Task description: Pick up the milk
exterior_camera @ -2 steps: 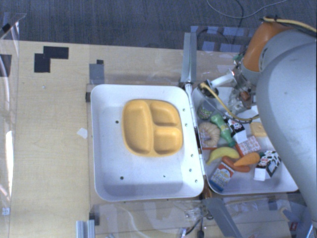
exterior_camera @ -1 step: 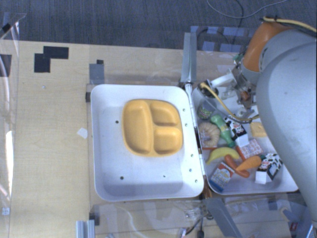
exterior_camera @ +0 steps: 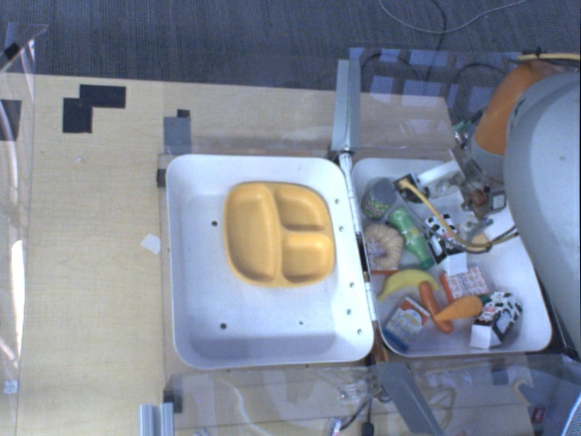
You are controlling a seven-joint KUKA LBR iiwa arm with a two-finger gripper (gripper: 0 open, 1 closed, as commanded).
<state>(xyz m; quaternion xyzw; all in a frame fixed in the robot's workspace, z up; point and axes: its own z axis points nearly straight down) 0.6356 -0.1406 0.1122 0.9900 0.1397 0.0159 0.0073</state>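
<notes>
The milk [exterior_camera: 498, 315] is a small black-and-white cow-patterned carton with a white end, lying on its side in the right bin's [exterior_camera: 536, 271] near right corner. My gripper [exterior_camera: 477, 203] hangs over the far right part of that bin, well behind the milk and apart from it. Nothing shows between the gripper and the carton except a red-and-white packet [exterior_camera: 466, 282].
The right bin also holds a grey can [exterior_camera: 379, 198], a green bottle [exterior_camera: 409, 232], a pale bun [exterior_camera: 383, 242], a banana [exterior_camera: 405, 282], a carrot [exterior_camera: 458, 309] and an orange carton [exterior_camera: 408, 322]. A yellow divided plate [exterior_camera: 277, 232] lies in the left bin [exterior_camera: 195, 271].
</notes>
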